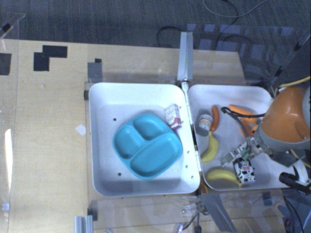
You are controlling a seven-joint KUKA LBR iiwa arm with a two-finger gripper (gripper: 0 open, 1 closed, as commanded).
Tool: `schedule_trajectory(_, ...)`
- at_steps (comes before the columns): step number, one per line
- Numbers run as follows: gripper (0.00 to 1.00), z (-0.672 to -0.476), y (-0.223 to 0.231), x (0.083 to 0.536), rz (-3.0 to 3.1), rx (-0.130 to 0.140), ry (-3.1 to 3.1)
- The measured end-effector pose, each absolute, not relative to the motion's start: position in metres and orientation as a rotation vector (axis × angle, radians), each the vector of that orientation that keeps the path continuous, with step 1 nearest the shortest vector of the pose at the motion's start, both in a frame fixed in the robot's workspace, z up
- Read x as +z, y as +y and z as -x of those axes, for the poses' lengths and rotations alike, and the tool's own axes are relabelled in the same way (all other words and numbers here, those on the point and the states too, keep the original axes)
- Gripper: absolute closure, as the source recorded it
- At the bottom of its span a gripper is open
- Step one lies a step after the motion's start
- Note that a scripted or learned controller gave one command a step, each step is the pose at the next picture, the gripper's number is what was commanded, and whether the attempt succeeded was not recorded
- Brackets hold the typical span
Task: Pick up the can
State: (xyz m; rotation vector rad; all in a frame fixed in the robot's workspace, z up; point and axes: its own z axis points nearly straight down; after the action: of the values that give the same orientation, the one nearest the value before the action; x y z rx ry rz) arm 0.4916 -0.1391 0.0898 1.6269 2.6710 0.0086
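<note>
The pincer [241, 165] hangs low over the right bin [265, 97]; whether it is parted or closed, and whether it has hold of anything, cannot be told from this slant. Just beside it toward the near rim lies a banana [222, 176], and a second banana [211, 148] lies a little further to the pincer's left. Beyond that one, near the bins' shared wall, the can [204, 123] lies on the bin floor, apart from the pincer. Further left, the left bin [104, 130] holds a blue divided plate [147, 144]. Both bins sit on a pale wooden bench [43, 130], and dark carpet [97, 8] with a loose cable [223, 6] lies beyond.
</note>
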Motion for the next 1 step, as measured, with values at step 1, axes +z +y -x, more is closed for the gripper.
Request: schedule_trajectory(1,0.0,-0.5748,-0.1024,0.1161,-1.693,0.006,2.635)
